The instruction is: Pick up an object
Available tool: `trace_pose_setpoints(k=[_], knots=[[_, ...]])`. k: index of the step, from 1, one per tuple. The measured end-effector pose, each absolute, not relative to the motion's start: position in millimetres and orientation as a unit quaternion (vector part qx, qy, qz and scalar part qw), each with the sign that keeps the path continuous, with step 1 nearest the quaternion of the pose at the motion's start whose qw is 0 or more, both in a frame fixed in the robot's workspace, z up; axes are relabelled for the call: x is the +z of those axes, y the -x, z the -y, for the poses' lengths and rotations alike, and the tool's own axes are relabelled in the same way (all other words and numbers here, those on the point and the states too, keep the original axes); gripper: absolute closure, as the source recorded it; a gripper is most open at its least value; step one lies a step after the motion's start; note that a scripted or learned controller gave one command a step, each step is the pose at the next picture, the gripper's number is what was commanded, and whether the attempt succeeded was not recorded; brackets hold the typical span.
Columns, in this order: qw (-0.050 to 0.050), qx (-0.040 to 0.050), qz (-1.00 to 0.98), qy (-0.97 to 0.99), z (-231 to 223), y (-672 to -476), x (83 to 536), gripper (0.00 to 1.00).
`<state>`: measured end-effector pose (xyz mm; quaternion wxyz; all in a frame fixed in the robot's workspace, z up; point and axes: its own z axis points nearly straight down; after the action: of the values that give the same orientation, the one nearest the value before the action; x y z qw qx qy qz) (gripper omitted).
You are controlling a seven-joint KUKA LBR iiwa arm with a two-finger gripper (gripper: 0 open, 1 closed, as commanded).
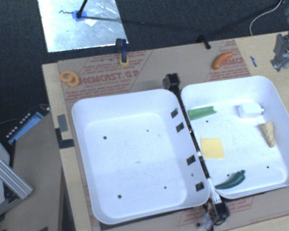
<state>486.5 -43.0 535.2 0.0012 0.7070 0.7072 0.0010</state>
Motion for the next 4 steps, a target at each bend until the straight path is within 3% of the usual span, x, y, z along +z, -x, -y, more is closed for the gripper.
trace_pose_setpoints(k=[1, 2, 3, 4], knots=[[-0.005, -0.0048, -0.710, -0.704, -17.4, -485.4, 354.2, 1.00], [0.006, 0.0080, -0.710, -0.704, -47.6, -487.2, 503.4, 1.00], [0.002, 0.0027, -0.709, -0.705, -69.3, -486.7, 537.2, 1.00], [0.001, 0.0014, -0.709, -0.705, -71.8, -486.4, 535.2, 1.00]])
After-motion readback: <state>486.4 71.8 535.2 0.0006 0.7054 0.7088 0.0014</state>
